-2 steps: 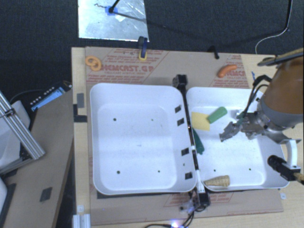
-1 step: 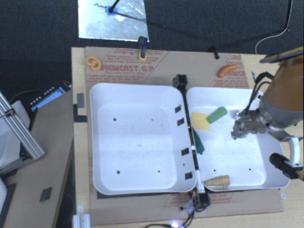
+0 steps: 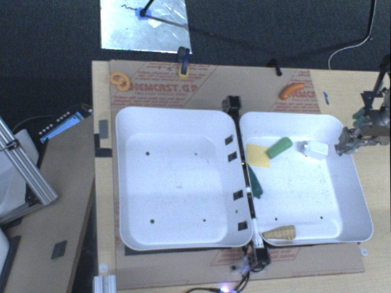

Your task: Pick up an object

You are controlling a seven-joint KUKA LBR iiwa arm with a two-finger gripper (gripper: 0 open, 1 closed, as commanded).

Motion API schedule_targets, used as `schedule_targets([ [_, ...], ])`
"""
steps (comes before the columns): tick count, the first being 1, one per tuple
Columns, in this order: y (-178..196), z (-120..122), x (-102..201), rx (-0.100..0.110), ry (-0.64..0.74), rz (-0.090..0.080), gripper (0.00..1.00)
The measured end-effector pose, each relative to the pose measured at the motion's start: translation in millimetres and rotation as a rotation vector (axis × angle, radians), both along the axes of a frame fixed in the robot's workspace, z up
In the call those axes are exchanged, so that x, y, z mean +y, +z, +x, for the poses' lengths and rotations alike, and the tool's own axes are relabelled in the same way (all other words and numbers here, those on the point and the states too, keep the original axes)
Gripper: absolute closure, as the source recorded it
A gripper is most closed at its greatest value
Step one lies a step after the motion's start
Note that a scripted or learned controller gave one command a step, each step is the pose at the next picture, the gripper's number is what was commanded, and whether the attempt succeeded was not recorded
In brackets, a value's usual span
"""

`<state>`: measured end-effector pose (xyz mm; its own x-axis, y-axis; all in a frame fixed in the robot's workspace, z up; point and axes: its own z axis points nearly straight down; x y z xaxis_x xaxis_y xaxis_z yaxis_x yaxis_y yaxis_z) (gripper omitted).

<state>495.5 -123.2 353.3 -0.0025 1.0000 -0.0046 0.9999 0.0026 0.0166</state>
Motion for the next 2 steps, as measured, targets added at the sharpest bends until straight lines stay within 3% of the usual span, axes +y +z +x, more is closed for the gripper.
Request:
schedule_targets([
  [1,153.4,-8.4,6.7,-0.005,0.002,0.0,1.0],
  [2,184.0,-8.8,19.6,0.009,0.003,0.003,1.0],
])
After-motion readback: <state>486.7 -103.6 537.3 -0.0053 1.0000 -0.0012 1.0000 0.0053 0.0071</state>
